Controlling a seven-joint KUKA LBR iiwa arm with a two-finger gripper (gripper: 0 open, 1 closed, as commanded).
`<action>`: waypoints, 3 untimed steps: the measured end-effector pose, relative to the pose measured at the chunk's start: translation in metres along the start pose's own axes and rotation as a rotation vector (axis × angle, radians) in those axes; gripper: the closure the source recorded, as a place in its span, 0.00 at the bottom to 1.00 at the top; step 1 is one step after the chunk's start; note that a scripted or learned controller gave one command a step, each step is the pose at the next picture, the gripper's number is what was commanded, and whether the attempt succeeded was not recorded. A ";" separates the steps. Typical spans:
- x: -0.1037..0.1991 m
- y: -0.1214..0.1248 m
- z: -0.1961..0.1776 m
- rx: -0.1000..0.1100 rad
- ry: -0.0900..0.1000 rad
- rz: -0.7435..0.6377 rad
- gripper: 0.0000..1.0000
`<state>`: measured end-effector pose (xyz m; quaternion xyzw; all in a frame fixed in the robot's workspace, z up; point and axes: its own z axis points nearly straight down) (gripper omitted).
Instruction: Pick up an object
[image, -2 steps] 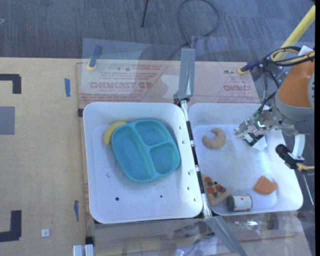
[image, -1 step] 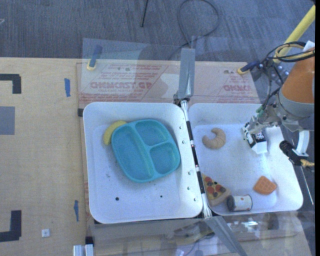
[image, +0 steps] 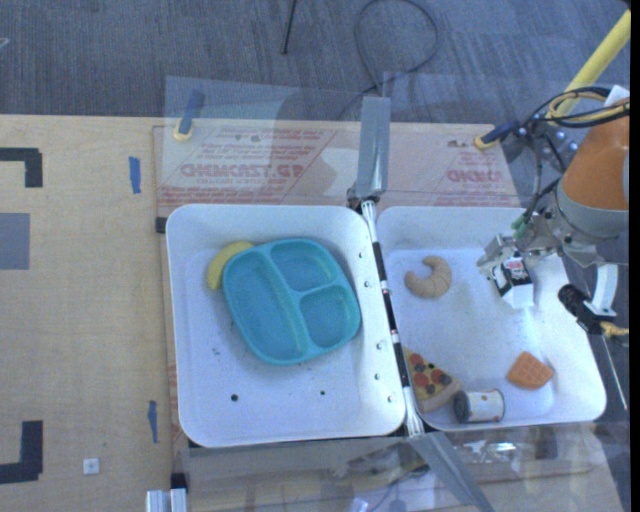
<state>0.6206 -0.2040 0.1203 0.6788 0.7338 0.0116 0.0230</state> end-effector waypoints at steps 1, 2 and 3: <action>-0.011 0.013 0.034 0.040 0.025 -0.070 0.00; -0.013 0.014 0.022 0.037 0.015 -0.072 1.00; 0.117 0.033 -0.065 0.048 0.015 0.103 1.00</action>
